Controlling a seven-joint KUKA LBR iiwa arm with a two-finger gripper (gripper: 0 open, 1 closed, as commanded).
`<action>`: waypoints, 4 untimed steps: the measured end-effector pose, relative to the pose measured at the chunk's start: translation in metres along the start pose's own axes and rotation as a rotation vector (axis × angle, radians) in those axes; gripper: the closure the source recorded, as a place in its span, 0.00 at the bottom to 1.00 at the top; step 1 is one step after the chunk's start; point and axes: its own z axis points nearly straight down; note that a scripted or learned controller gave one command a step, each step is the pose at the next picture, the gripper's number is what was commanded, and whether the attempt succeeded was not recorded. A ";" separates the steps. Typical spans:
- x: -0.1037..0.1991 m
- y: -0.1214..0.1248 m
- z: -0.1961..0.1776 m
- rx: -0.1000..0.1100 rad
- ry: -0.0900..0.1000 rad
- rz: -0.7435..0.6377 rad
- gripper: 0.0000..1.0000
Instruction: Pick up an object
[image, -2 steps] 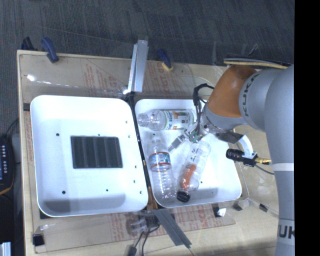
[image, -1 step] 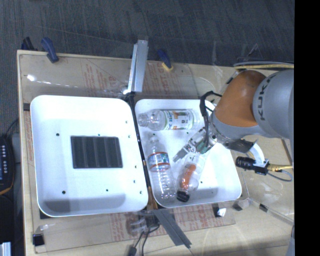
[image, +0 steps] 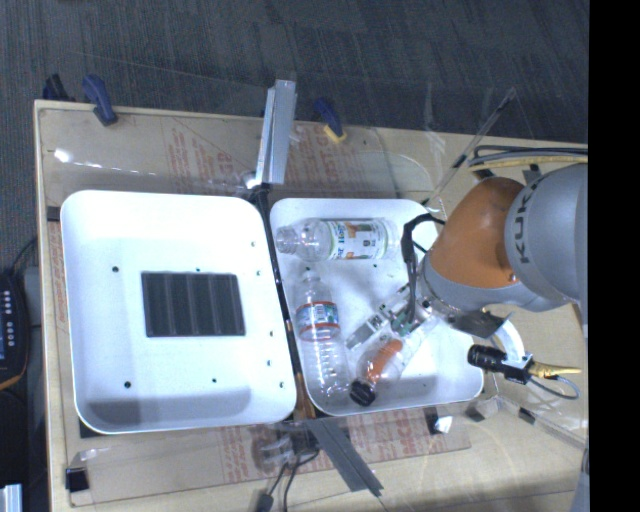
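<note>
Camera view from above the table (image: 150, 140), grey arm (image: 520, 245) reaching from the right into the right bin (image: 455, 385), gripper (image: 392, 322) low among three clear bottles, small orange-filled bottle (image: 378, 368) just nearside, finger state impossible to tell, left bin (image: 95, 300) holding a dark ribbed panel (image: 193, 304).

Two bins sit side by side on the table (image: 60, 160). The left bin (image: 100, 300) holds a ribbed panel (image: 193, 304). The right bin (image: 450, 385) holds three bottles: one (image: 335, 240) along its far wall, one (image: 320, 340) by its left wall, one (image: 385, 362) near the front beneath the claw (image: 395, 322).
</note>
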 end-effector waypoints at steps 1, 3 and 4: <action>0.016 -0.021 0.008 -0.005 -0.003 0.127 0.00; 0.016 0.065 -0.008 0.006 -0.039 0.198 0.00; -0.048 0.070 -0.013 -0.001 -0.002 0.260 0.00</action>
